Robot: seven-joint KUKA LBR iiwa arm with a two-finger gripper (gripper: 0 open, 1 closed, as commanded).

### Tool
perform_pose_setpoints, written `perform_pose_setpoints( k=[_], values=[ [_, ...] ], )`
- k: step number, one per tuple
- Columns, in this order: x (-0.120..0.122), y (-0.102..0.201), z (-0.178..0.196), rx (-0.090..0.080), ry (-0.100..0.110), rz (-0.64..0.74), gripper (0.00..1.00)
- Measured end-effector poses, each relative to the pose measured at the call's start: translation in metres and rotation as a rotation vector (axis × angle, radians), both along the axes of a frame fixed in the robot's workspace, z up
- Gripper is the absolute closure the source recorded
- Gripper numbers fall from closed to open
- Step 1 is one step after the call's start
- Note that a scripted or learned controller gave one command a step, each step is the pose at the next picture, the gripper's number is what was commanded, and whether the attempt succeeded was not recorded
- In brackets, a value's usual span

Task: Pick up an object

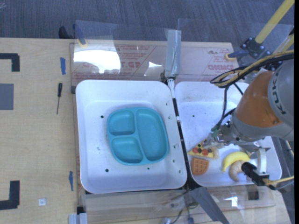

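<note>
Several toy foods lie at the front of the right bin point(196, 101). A small pale piece with red and green dots point(203, 150) sits left of centre, and an orange waffle piece point(199, 166) lies just in front of it. A yellow banana point(236, 158) curves over a tan bread-like piece point(234, 171) further right. My gripper point(216, 135) hangs low over this bin, just behind and right of the dotted piece, under the orange-banded wrist point(259, 106). Nothing can be seen held in it.
The left bin point(88, 101) holds a teal divided plate point(138, 135) in its middle. A clear taped panel point(140, 59) stands behind both bins. A screwdriver point(59, 94) lies on the wooden bench at the left. Yellow cables point(261, 62) trail off the arm at the back right.
</note>
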State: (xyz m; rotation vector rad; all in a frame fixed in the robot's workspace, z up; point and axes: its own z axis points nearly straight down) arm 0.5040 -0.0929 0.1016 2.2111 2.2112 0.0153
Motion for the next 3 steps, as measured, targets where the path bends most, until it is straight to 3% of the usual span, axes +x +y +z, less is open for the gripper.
perform_pose_setpoints(
  k=[1, 2, 3],
  values=[
    [-0.023, 0.074, 0.085, 0.006, 0.011, 0.008, 1.00],
    [-0.025, 0.104, 0.082, 0.004, 0.018, 0.005, 1.00],
    [-0.023, 0.103, 0.092, 0.002, 0.016, 0.006, 1.00]
  ],
)
